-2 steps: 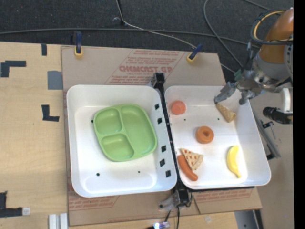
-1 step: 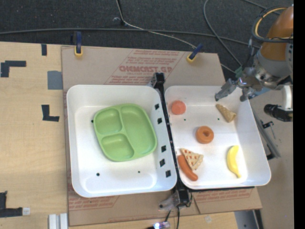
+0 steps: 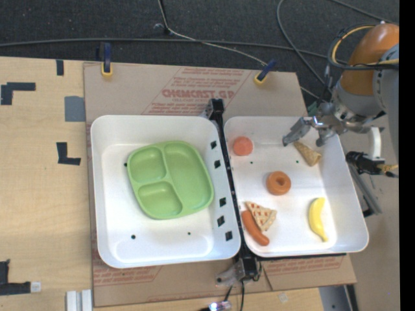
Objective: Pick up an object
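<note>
Brown cardboard; red "CHEMCAST GP" print

I'm seeing two bins looking like smooth, slightly glossy white plastic, and the green divided tray reading as matt plastic. The board beneath is looking like printed cardboard, the bench like pale wood, the backdrop like dark cloth.
</note>
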{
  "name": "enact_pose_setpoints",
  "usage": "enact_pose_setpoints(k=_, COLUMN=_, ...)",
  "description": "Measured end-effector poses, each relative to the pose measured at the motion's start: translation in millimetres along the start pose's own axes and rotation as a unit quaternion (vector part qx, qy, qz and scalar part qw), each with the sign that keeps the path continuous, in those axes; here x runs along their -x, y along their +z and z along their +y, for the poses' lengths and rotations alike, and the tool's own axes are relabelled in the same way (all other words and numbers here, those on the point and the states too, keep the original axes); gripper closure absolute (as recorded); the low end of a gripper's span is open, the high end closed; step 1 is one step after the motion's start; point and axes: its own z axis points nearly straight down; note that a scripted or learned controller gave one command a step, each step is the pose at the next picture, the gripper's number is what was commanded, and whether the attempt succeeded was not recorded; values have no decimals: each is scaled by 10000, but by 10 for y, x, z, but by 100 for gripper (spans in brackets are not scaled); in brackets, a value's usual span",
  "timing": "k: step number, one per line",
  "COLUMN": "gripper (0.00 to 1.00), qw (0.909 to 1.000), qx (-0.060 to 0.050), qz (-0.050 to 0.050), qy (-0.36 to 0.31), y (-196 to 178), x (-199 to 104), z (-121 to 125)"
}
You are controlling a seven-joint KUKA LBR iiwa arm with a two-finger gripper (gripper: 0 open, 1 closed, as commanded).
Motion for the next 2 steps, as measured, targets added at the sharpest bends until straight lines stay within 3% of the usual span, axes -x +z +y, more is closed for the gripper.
enact_pose_setpoints(k=1, gripper=0, qw=10000, qx=36, qz=1, qy=-6, y=522, x=-4, z=116)
enact_pose_setpoints(k=2, gripper=0, qw=10000, qx=75, qz=-18, qy=-12, y=655, x=-13, z=159)
